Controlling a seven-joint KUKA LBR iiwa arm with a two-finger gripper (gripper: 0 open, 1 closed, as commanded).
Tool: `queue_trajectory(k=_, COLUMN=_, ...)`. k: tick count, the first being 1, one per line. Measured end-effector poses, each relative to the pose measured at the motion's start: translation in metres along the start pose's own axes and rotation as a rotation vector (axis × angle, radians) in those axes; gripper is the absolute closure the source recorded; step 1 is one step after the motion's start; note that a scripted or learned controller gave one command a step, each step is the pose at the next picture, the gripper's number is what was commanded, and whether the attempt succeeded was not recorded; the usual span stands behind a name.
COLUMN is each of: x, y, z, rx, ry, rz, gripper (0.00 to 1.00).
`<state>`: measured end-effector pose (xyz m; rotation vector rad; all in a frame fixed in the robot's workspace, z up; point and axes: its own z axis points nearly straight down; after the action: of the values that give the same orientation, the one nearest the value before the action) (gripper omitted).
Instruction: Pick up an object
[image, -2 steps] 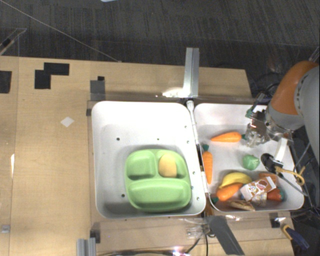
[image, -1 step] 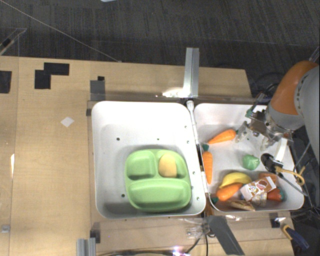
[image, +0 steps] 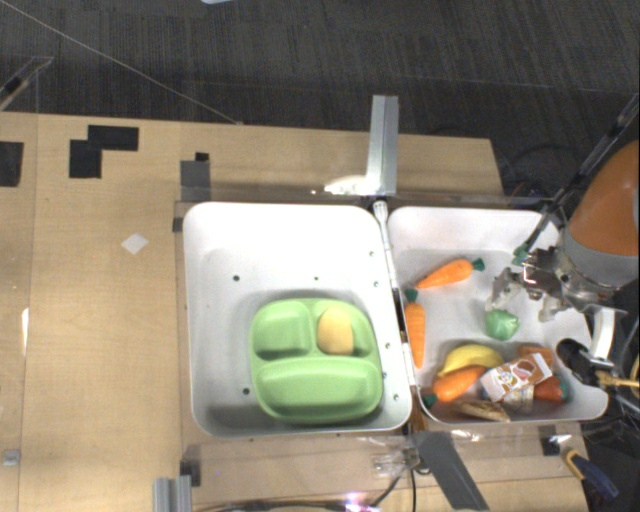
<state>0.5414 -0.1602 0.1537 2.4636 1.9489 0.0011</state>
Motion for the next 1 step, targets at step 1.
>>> queue_trajectory(k=1, x=0.0141, y=0.0007, z=0.0595, rx=0.0, ry=0.0, rz=0.061, gripper=0.0)
